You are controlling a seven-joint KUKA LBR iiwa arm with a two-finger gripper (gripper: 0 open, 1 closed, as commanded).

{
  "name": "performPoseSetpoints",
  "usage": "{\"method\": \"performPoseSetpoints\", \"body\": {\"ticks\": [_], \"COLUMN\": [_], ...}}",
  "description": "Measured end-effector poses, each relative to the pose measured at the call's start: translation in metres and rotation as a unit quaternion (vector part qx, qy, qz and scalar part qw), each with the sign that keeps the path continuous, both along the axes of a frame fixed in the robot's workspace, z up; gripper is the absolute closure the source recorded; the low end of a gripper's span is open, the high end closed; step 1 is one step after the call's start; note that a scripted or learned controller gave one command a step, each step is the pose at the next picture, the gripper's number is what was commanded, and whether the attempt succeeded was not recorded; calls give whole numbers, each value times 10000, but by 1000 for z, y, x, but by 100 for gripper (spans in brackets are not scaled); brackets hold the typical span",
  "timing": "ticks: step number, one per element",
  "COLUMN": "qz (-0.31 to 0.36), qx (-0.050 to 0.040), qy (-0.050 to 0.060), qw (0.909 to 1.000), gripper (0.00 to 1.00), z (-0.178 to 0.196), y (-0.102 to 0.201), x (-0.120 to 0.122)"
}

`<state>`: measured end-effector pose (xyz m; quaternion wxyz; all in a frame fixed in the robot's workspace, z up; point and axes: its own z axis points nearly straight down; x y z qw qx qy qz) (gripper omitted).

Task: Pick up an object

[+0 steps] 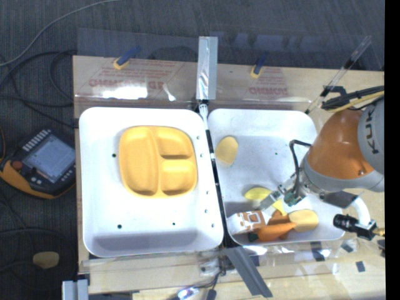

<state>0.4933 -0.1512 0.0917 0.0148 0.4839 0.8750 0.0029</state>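
Several toy foods lie in the right bin [269, 127]: a pale yellow round piece [227, 149] near its left wall, a yellow lemon-like piece [256, 194], a small printed carton [249, 220], an orange carrot [275, 231] and a tan potato-like piece [303, 218] near the front wall. My gripper [284, 197] is low in this bin, just right of the lemon-like piece and above the carrot and the tan piece. The grey arm with its orange band [337, 149] rises behind it on the right.
A yellow divided tray [157, 160] lies in the left bin [106, 230]. A ridge [211, 167] separates the two bins. A handheld pendant [40, 161] and cables lie on the floor at the left. Clips and a transparent sheet sit behind the bins.
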Motion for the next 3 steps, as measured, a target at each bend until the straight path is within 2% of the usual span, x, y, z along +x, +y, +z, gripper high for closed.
{"method": "performPoseSetpoints", "body": {"ticks": [1,2,3], "qz": [-7,-377,247], "qx": [40,43,36], "qy": [44,155,169], "qw": [10000,9992,9995], "gripper": [100,100,100], "z": [7,164,88], "y": [2,68,98], "x": [0,11,79]}}
